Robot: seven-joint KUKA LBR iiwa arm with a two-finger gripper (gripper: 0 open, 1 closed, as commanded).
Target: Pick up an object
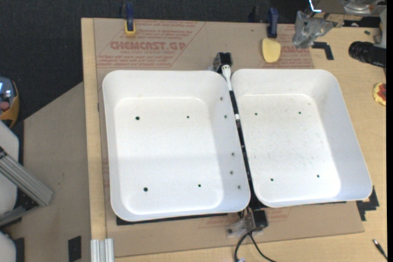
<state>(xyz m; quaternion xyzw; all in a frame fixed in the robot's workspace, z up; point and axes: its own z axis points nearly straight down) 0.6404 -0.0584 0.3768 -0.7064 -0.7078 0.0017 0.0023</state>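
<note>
Brown bench board (153, 40) carries two white bins: left bin (123, 132) at 9 o'clock, right bin (344, 132) at 3. Farther, at 1 o'clock, we see a yellow object (271, 50) on the board, gripper (305, 37) just beside it, grasp unclear.

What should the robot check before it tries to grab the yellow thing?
1. Yellow object in view: ok, it lies on the brown board beyond the right bin.
2. Gripper near it: ok, just to its right.
3. Gripper directly over it: not ok, it sits off to the side.
4. Holding anything: cannot tell.
5. Blue clamp close by: not ok, it could get bumped.
</note>
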